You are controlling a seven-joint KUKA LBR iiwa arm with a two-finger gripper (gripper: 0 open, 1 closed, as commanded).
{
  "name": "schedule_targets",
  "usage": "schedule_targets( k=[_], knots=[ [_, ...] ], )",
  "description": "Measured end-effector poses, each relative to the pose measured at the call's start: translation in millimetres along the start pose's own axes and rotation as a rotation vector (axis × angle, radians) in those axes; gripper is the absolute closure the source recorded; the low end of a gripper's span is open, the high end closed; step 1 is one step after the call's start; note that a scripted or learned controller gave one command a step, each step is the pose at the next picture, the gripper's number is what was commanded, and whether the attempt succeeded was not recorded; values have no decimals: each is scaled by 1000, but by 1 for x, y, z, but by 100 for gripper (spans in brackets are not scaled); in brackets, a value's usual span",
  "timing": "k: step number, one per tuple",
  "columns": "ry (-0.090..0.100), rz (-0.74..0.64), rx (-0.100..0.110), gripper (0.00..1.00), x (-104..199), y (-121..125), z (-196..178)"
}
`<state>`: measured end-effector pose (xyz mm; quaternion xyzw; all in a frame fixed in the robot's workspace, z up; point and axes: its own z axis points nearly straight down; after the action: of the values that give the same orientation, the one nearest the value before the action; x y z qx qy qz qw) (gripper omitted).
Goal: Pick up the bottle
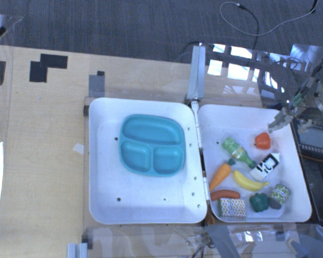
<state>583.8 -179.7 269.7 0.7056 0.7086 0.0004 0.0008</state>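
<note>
Two white bins sit side by side on the bench; the left bin [96, 165] holds only a blue divided tray [151, 144], the right bin [215, 115] holds the clutter. The bottle [237, 151], green with a light label, lies on its side near the middle of the right bin, cap end pointing right and toward the near side. An orange carrot [220, 175] lies just near-left of it, a yellow banana [248, 181] just on its near side, and a small black-and-white box [267, 164] sits just beside its cap end. A red pepper-like piece [263, 140] rests further right. The gripper [277, 122] hangs over the far right corner of this bin, well apart from the bottle; whether its jaws are spread or pressed together I cannot tell at this size. Nothing visible between them. Judgement: approach not yet begun; crowded neighbours leave the bottle's far side the freest to grip.
</note>
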Motion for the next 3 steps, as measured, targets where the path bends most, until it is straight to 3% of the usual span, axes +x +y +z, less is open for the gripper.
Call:
schedule_targets(
  k=[1,2,3],
  knots=[
    [0,-240,-2,0,52,12,87],
    [-1,-212,-9,0,81,50,181],
    [1,-214,-17,100,83,53,168]
  ],
)
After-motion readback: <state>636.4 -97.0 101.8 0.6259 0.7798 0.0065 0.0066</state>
